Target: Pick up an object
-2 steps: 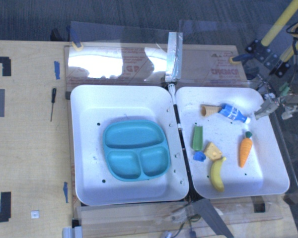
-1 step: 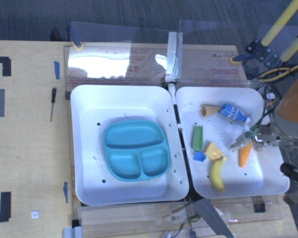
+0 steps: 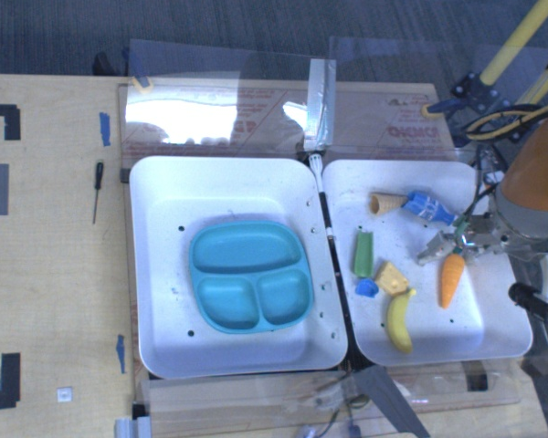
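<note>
We see the gripper (image 3: 449, 243) low in the right bin (image 3: 507, 336), its fingers spread and holding nothing just above the carrot (image 3: 450, 280), which lies right of the banana (image 3: 399, 318), seemingly lined up for grasping.

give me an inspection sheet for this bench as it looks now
surface: two white bins side by side, left bin and right bin, on a light wooden bench
job's things: in the right bin, carrot, banana, green block, yellow wedge, small blue piece, cone, blue item
clutter: teal divided tray in the left bin; screwdriver on the bench
grippers: gripper low over the right bin, just above the carrot's top; nothing seen between its fingers
cables: black and yellow cables at upper right
surroundings: clear panels behind the bins; blue tape marks on the bench
</note>
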You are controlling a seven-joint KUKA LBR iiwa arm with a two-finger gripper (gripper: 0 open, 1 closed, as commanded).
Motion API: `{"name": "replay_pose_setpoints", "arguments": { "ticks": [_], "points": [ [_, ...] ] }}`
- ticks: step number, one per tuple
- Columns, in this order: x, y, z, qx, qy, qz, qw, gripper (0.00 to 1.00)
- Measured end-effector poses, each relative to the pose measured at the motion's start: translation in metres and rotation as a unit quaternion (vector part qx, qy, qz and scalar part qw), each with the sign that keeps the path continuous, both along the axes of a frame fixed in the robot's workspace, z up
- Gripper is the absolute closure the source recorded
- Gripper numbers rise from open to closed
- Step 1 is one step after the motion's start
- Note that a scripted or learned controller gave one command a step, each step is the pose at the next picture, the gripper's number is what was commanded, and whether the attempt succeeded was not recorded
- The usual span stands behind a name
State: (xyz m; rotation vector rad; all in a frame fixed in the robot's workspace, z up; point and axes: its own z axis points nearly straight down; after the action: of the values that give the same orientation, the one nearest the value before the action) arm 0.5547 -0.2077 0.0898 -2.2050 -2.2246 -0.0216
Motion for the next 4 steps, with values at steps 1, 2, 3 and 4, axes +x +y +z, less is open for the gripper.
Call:
{"name": "replay_pose_setpoints", "arguments": {
  "ticks": [1,2,3,4],
  "points": [
    [-0.035,0.006,0.097,-0.0105,-0.005,0.080,0.9968,0.00],
    [-0.027,0.018,-0.002,-0.0099,-0.003,0.061,0.9981,0.00],
    [-0.074,0.089,0.003,-0.0069,0.001,0.140,0.9902,0.00],
    [-0.039,0.082,-0.002,-0.0088,-0.002,0.074,0.9972,0.00]
  ]
}}
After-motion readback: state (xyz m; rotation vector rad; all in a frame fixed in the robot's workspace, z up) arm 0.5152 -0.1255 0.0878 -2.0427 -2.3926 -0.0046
